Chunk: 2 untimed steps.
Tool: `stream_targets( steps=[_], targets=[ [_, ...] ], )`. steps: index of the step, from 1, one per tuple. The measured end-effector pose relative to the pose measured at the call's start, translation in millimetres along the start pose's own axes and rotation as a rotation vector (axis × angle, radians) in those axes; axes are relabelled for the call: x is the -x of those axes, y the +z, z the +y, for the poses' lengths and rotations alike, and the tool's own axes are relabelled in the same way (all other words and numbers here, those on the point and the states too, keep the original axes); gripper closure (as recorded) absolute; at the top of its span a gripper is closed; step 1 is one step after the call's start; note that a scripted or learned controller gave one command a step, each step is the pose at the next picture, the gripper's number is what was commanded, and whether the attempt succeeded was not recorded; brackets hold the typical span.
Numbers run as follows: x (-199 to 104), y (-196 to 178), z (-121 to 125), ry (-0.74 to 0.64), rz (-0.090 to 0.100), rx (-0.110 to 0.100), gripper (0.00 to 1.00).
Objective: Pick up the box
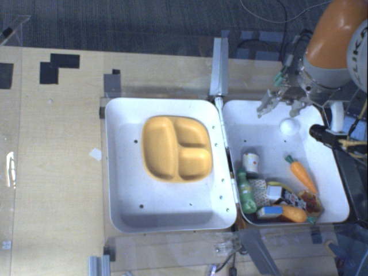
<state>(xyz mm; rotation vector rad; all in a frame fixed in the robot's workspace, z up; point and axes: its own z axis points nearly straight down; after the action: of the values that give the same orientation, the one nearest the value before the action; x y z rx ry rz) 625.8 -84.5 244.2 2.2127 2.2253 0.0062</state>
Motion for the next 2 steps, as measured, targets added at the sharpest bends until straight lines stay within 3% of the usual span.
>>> stream_targets(
  steps=[1,2],
  targets=[
    [23.6,156.4,29.5,-0.008,-0.001,0.004,0.0],
    [21.8,142.3,32.7,-0.009,0.001,0.013,1.0]
  ],
)
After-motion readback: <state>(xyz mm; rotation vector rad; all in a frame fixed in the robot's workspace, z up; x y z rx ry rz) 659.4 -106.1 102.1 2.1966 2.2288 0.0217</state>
